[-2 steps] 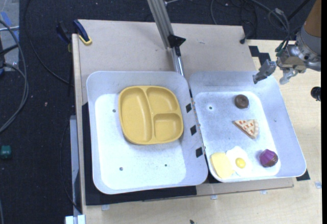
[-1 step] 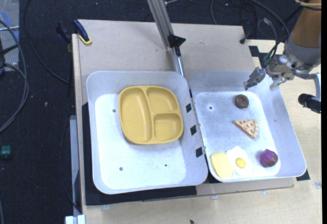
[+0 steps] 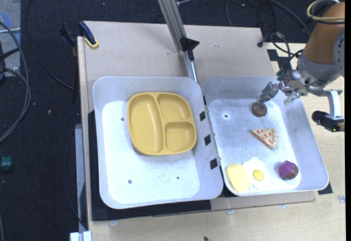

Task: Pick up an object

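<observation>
So far nothing has been picked up. The gripper [image 3: 267,95] hangs over the far part of the right bin [image 3: 307,141], its tip just above a small brown round thing [image 3: 259,108]; whether the two touch, or how wide the hand stands, I cannot tell. Nearer than that brown piece lie a pizza slice [image 3: 265,137], a fried egg [image 3: 255,172], a yellow slab [image 3: 237,177] and a purple lump [image 3: 288,169]. Closing and lifting remain. The arm [image 3: 323,42] is cut off at the edge.
</observation>
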Motion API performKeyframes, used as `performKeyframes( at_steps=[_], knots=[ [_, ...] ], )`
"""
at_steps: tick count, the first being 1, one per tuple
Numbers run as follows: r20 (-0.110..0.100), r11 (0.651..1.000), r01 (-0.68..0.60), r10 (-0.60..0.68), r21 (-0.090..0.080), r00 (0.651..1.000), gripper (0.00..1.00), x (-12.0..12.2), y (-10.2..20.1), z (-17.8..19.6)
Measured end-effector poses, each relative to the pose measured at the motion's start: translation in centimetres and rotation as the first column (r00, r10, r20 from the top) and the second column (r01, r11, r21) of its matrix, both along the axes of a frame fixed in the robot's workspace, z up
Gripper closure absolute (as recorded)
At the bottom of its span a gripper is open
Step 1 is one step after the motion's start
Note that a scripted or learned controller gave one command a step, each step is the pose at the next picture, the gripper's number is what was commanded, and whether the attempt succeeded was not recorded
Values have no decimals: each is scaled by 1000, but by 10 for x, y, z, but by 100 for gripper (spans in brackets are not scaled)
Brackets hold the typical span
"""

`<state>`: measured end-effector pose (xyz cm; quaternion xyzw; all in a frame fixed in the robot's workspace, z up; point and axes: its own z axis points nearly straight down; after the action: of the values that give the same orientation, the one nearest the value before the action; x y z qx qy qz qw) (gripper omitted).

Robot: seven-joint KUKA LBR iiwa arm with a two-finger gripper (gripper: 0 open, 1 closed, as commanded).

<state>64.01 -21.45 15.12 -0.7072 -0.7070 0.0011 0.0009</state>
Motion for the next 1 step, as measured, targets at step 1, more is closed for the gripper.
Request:
performKeyframes(
  at_steps=[1],
  knots=[
    [0,1000,-1,1,0,1000,0,-1,1,-54]
  ],
)
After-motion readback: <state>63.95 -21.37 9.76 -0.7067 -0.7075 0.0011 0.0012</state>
